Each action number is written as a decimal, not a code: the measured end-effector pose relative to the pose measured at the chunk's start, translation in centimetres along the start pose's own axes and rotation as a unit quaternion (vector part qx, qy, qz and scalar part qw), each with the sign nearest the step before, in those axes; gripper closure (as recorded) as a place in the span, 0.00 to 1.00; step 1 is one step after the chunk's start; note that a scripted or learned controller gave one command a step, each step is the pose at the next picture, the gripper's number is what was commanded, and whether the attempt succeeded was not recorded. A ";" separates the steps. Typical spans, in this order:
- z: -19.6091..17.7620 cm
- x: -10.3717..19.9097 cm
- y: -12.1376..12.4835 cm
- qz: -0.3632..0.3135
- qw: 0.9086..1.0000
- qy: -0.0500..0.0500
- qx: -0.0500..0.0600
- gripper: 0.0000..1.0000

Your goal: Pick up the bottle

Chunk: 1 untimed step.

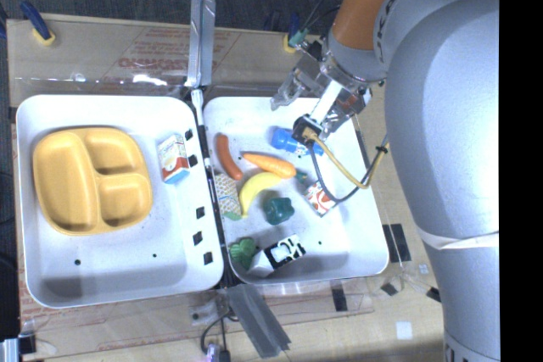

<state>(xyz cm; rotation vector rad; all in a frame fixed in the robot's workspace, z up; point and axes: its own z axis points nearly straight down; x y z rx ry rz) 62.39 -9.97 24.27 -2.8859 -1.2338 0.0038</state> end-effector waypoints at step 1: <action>-2.4 1.1 1.8 0.021 1.000 0.000 0.000 0.00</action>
